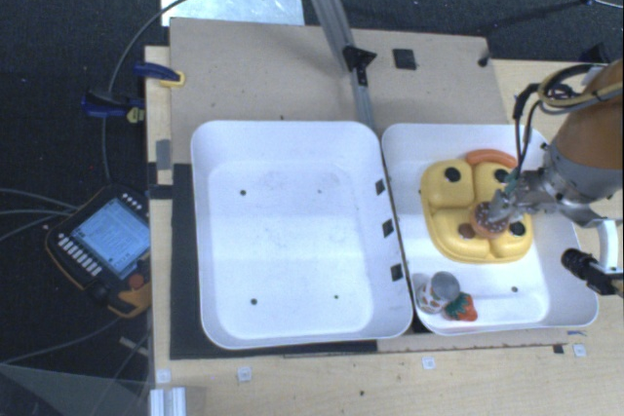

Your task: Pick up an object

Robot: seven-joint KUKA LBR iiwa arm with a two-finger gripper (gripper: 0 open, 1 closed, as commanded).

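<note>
Our gripper [490, 215] sits directly over the yellow toy [468, 209] in the right bin [570, 307]; whether it grips, we cannot tell.

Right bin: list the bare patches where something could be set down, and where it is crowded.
Right bin: bare floor between the yellow toy and the near wall, right of the small objects in the near-left corner. Crowded in the middle, where the gripper sits over the toy.
</note>
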